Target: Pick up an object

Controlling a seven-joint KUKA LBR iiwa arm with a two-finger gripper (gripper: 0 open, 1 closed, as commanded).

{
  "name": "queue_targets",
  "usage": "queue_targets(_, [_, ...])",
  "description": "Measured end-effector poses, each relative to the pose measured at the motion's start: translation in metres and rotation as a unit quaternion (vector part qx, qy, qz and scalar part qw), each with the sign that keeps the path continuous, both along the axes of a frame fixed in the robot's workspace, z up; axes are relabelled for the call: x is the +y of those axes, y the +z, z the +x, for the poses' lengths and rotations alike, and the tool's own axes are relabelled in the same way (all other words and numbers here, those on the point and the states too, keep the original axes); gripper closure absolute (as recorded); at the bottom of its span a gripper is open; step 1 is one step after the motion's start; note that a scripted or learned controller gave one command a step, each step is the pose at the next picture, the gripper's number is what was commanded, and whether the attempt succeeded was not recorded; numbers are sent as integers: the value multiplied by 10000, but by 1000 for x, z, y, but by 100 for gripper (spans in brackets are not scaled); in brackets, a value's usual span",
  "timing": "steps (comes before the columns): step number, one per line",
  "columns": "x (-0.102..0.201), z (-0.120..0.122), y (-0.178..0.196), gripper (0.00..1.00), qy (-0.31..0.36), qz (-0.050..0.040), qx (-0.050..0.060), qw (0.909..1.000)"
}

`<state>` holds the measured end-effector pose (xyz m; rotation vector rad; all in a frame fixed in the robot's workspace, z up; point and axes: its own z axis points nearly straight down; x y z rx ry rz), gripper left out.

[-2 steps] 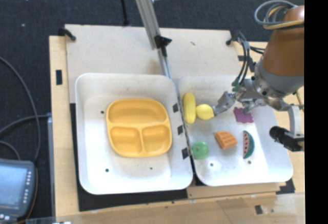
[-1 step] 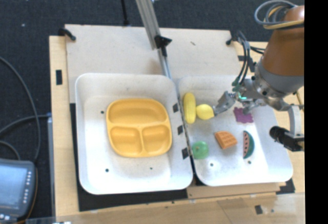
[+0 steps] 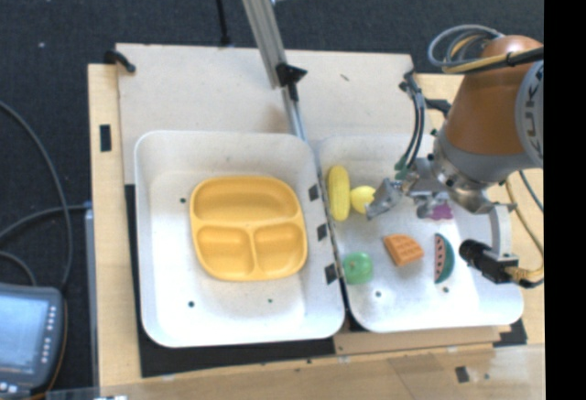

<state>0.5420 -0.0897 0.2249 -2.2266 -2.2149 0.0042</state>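
1. Left bin (image 3: 156, 206) holds one thing: a yellow divided plate (image 3: 247, 227) sitting about in the middle, with bare white floor all round it.
2. Right bin (image 3: 476, 302) is the busy one. A banana (image 3: 339, 192) lies along its left wall, a small lemon (image 3: 362, 199) is touching the banana's right side, a green ball (image 3: 357, 267) sits lower left near the wall, an orange waffle (image 3: 403, 249) is mid-bin, and a watermelon slice (image 3: 443, 258) is just right of that. Something purple (image 3: 440, 210) peeks out under the arm, can't tell what.
3. The gripper (image 3: 385, 201) hangs over the upper part of the right bin, right beside the lemon. Honestly can't tell how it's set from this angle.
4. Open room: the lower strip of the right bin is bare, and so are the left bin's corners.
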Motion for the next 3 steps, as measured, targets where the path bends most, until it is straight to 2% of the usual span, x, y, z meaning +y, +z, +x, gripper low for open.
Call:
queue_targets(1, [-7,-5,-46,0,20,-1,5,10000])
queue_targets(2, [-12,0,-106,0,21,-1,2,10000])
queue_targets(3, [-12,2,-92,100,-10,7,-36,10000])
